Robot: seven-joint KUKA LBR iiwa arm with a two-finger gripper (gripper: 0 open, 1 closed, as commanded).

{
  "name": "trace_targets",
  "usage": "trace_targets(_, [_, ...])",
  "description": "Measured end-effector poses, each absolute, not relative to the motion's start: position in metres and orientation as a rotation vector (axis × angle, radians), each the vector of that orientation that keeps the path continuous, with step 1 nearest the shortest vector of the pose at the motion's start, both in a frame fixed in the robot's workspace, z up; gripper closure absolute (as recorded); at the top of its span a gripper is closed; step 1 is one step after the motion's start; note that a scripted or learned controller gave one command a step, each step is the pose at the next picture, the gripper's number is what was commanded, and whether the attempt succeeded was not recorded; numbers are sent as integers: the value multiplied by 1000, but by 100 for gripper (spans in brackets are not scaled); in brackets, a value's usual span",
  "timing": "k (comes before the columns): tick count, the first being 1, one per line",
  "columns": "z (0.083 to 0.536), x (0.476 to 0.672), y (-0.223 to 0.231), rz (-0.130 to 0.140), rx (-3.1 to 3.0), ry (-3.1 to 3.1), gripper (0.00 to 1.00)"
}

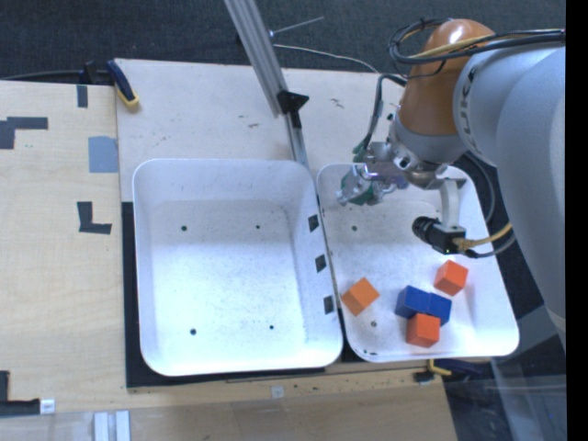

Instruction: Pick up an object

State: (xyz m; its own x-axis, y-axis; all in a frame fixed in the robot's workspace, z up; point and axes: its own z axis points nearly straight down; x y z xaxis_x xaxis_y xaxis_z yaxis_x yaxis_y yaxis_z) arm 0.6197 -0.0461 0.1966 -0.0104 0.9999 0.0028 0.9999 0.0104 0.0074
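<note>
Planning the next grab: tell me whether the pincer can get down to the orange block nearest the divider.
Probably yes. The orange block lies alone on the right bin's floor, nothing above it, and the pincer hangs over that bin.

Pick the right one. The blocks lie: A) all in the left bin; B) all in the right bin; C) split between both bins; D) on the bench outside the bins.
B: the light orange block, the blue block and the two darker orange blocks all sit in the right bin, toward its near end.
</note>
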Motion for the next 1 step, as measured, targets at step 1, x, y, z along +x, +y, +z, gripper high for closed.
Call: trace_targets(1, [191,587,-41,-6,2223,2225,100])
